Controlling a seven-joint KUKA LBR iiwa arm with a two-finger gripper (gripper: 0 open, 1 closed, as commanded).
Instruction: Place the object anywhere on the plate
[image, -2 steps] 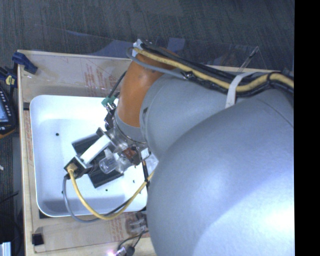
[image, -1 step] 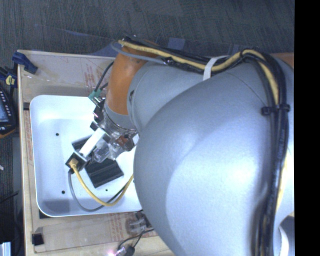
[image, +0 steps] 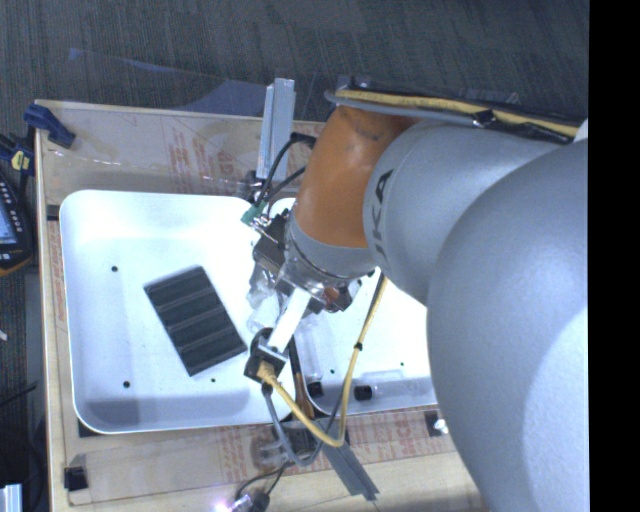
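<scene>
The worktop (image: 150, 150) is a pale board with faint red printing. It carries two shallow white bins side by side.

1. Left-hand bin (image: 75, 300) as seen from the camera: its whole outline is visible. A dark ribbed rectangular slab (image: 195, 320) lies flat on the bin floor, slightly right of the bin's middle. Its long axis runs at a slant from upper left to lower right. The slab touches none of the bin walls. A few small dark dots mark the bin floor around it.

2. Right-hand bin (image: 400, 335): the robot covers most of it. A strip of white floor and part of the near rim are visible below the wrist.

3. Arm (image: 490, 260): the grey body reaches in from the right and fills the right half of the scene. The orange band (image: 340, 185) sits above the wrist, over the seam between the two bins.

4. Claw (image: 272, 292): it points down and to the left, over the right-hand edge of the left-hand bin. It is just beside the slab's upper right corner, and I see no contact with the slab. From this angle I cannot tell how wide the claw stands, and nothing can be seen held in it.

5. An upright metal post (image: 281, 125) stands behind the bins, beside the orange band.
</scene>
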